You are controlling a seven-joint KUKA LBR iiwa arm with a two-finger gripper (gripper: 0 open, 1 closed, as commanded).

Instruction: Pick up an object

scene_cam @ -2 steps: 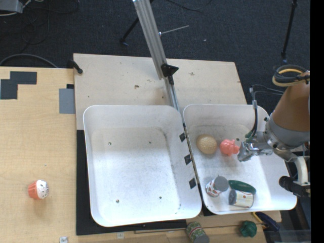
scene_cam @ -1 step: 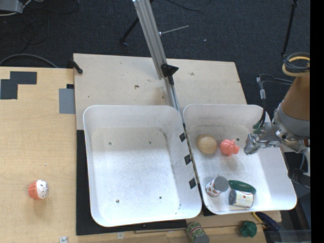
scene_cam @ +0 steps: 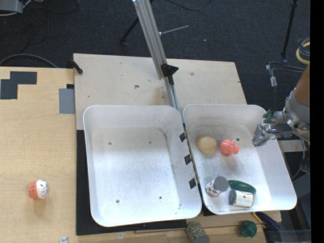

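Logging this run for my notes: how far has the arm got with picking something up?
Done: nothing looks lifted. The tan ball, pink toy, small can, green piece and cup all lie in the right bin.
In hand: nothing seen; the hand sits at that bin's right rim, apart from them.
Left: reach in, close on one item and raise it.
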